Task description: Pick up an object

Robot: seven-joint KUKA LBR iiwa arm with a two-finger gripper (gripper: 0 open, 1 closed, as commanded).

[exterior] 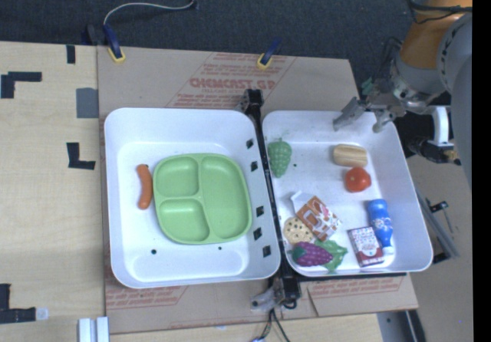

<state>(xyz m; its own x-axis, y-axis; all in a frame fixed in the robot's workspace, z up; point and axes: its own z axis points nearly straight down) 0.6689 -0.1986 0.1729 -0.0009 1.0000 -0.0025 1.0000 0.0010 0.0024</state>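
The pick looks barely begun: the hand (360,114) hovers over the far right corner of the right bin (414,233), its two fingers spread apart and nothing between them. No object has been lifted; all of them lie on the bin floors. Closest to the hand, just below and slightly left of it in the camera view, lies a bread roll (349,154), with a red tomato (357,179) a little further down. Further from the hand, toward the near edge of the bin, are a blue bottle (379,221), a small red carton (364,245), a snack packet (315,216), a cracker (294,230) and a bunch of purple grapes (313,254). A green berry-like toy (279,156) sits well left of the hand, by the divider between the bins. Beyond that, in the left bin (123,202), are a green divided plate (203,198) and an orange sausage (144,185), far from the hand. By my reckoning everything is left to do: descend over a target, likely the roll, close and lift.
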